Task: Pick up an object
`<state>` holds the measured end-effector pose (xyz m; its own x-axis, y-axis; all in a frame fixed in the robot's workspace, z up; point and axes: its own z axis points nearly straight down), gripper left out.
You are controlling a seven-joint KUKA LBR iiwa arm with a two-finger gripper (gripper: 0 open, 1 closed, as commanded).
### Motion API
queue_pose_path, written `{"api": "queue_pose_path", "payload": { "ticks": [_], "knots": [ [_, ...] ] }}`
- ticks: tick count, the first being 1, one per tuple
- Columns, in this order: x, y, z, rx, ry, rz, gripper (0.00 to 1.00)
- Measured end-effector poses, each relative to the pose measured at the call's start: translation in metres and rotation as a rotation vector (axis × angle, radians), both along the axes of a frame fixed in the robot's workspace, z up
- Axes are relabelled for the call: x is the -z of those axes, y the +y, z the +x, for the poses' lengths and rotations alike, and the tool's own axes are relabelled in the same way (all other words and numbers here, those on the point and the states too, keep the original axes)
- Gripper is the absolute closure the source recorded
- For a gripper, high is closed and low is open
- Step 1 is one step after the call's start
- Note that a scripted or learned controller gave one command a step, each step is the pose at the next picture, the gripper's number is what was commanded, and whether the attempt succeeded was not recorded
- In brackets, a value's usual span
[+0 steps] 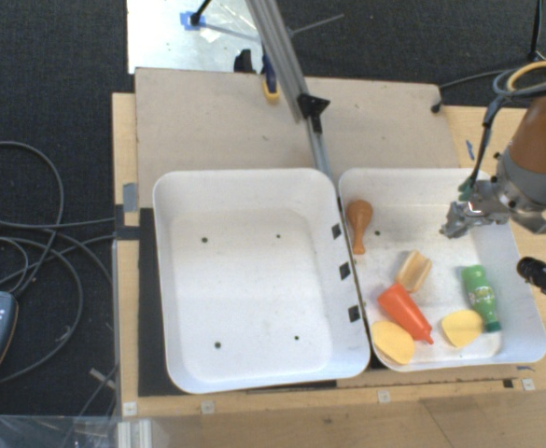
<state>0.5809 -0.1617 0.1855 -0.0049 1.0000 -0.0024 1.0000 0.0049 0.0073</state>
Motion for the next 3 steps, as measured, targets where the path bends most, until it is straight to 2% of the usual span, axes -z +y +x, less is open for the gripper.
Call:
{"api": "queue_pose_path", "payload": {
  "ticks": [2,3],
  "knots": [
    [-0.079,-0.002,-0.002,0.000,0.002,0.001,1.00],
    [-0.070,0.040,0.019,-0.005,0.004,0.003,1.00]
  ]
}}
